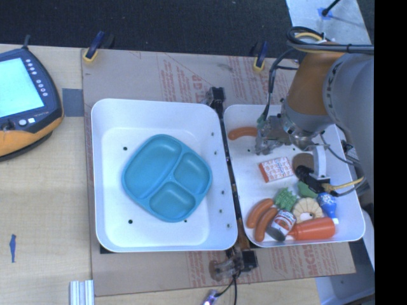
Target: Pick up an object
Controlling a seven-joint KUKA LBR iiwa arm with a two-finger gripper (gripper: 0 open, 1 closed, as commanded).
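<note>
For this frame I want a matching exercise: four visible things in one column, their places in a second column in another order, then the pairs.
Things:
1. blue plate
2. red and white packet
3. ketchup bottle
4. hand

Places:
A. near front edge of right bin
B. middle of left bin
C. over far end of right bin, beside a small sausage
D. middle of right bin

Pairs: 1-B, 2-D, 3-A, 4-C
</note>
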